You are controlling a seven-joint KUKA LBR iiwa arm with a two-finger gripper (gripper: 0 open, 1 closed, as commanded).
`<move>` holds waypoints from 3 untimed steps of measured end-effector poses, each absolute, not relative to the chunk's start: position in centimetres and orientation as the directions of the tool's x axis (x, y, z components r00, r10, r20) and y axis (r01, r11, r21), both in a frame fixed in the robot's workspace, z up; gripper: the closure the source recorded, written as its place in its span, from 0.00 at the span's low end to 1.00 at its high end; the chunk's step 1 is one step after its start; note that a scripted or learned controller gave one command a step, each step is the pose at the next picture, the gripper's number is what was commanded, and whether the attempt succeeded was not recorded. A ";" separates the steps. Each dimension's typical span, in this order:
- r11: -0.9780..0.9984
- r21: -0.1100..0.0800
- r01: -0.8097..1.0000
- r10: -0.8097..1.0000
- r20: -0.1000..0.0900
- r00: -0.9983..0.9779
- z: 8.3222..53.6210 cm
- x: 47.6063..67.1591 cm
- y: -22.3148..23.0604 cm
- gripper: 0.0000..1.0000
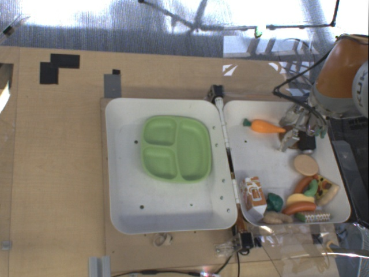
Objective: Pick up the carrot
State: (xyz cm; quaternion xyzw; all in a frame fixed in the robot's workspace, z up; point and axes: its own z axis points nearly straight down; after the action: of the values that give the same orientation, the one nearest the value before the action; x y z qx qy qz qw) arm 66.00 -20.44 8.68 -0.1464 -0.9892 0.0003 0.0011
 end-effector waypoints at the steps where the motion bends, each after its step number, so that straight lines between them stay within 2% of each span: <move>1: 0.944 -0.006 0.330 0.330 0.001 -0.944 8.7 66.0 -18.7 0.00; 2: 0.908 0.004 0.419 0.419 -0.003 -0.908 8.7 65.6 -20.3 0.00; 3: 0.821 0.004 0.571 0.571 0.007 -0.821 8.6 65.9 -20.1 0.00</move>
State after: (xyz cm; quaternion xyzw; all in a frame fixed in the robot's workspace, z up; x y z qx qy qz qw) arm 65.87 -20.13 8.65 -0.2993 -0.9541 -0.0029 0.0030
